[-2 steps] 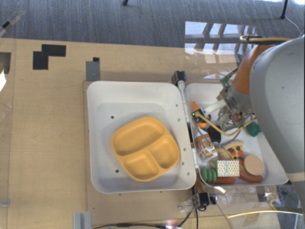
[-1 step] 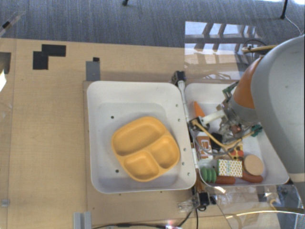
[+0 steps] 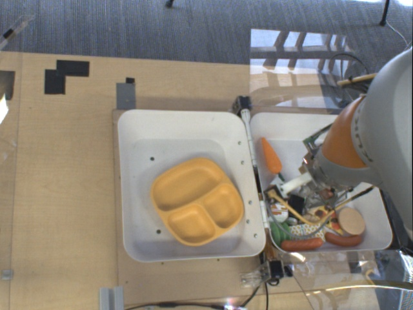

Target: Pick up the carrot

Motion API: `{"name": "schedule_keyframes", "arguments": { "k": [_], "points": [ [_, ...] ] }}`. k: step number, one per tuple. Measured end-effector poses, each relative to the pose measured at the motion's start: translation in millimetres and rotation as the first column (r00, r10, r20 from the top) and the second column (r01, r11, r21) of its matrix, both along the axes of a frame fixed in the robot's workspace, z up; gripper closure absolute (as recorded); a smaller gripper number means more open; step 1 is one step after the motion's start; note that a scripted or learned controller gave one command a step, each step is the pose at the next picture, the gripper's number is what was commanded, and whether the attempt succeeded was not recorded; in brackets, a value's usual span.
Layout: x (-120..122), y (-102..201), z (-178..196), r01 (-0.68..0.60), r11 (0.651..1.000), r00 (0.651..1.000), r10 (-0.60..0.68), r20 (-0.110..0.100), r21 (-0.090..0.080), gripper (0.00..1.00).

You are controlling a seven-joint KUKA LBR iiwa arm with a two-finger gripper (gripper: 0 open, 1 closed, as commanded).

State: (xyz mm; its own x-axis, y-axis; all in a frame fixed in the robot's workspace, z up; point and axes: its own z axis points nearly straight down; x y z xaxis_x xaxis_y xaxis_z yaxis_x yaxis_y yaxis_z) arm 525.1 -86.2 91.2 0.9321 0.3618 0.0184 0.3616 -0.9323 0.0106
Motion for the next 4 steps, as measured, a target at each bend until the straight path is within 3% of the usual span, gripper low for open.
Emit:
{"name": "schedule_keyframes", "arguments": {
  "k": [1,2,3,4],
  "points": [
    [2,1,10,-0.007,1.000,1.000,0.007,0.001,0.003,1.00],
    [94,8,199,0.116,0.993,0.993,-0.116,-0.011,0.005,1.00],
    [93,8,195,0.115,0.993,0.993,-0.115,-0.020,0.004,0.00],
    [129,72,180,0.130,0.992,0.991,-0.130,-0.020,0.006,0.00]
  ]
}}
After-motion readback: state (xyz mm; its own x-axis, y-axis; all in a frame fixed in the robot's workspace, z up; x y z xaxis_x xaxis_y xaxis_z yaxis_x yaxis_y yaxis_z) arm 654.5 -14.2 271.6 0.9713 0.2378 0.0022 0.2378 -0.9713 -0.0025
